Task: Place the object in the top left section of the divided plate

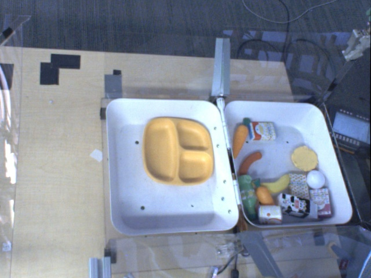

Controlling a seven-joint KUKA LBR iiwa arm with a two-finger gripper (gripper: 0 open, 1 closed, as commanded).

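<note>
Wooden bench (58,172) under dark carpet carries two white bins: the left bin (124,207) holds a yellow divided plate (177,150) at its centre, with nothing lying on the plate. Toward three o'clock of the plate, the right bin (324,126) is crowded with a carrot (239,139), small carton (262,131), sausage (250,162), yellow disc (304,157), white ball (315,179), banana (277,184), green item (248,191) and small boxes (307,202), packed touching at five o'clock. I cannot tell the gripper's state.
</note>
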